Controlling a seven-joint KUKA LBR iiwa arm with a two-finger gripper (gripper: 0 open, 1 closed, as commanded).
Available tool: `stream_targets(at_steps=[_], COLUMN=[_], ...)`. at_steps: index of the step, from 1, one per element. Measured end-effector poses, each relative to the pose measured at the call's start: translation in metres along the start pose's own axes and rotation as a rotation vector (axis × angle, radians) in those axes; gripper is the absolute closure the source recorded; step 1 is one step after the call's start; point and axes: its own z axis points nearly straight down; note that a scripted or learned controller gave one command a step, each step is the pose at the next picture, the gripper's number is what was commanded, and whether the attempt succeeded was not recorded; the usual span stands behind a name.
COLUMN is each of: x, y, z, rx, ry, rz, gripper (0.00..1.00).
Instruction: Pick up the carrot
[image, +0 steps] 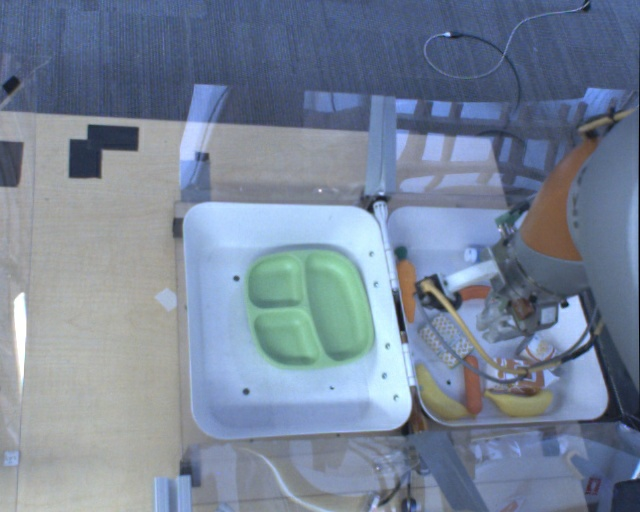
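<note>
Carrot (406, 280) lies lengthwise against the left wall of the right bin (440, 235), green end toward the far rim, just beside the divider to the left bin (215, 300), which carries a green divided plate (305, 305). Gripper (503, 318) sits low over the middle of the right bin, apart from the carrot; whether the claw is open or closed cannot be told from this angle, and nothing is seen held. Judged step: approach, grasp not yet made. Next move calls for a shift toward the left wall, claw set across the carrot's narrow width, minding the wall. A second orange piece (472, 385) beside a banana (445, 393) could mislead
</note>
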Motion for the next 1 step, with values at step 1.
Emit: stream_targets(at_steps=[1], x=[0.0165], y=[-0.0621], z=[-0.0324], rx=[0.000], ry=[0.000], rz=[-0.020], gripper=[1.00])
